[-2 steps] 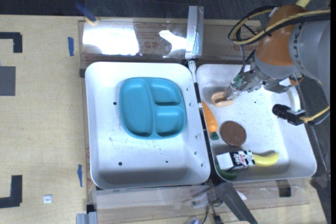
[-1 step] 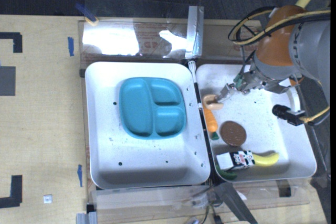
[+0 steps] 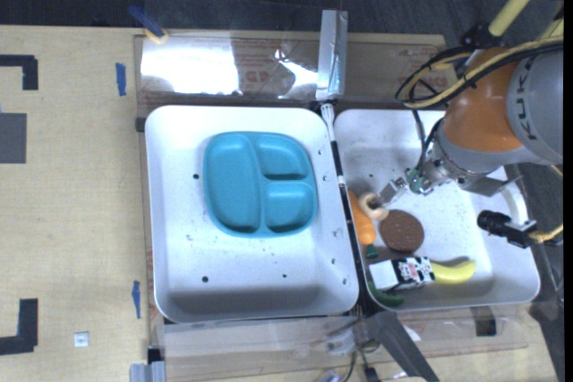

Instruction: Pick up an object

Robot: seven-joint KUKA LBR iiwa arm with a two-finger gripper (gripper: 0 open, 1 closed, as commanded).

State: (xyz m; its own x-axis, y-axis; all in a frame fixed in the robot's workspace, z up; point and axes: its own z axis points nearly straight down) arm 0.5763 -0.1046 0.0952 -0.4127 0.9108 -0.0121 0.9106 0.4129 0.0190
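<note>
Pale wood bench is what everything's parked on, with two white bins set side by side. Going by how things sit, the likeliest target is the orange piece, lying against the right bin's left wall, just below and left of the fingertips. The gripper is angled down toward it, fingers look slightly apart with nothing clamped between them, though it's small and hard to call. A brown round disc is found just right of and below the fingers, nearly touching the orange piece, so a clean grab could get crowded. Further down, a banana and a small black-and-white box are spotted. Well left of the fingers, a blue divided tray is left alone in the left bin.
</note>
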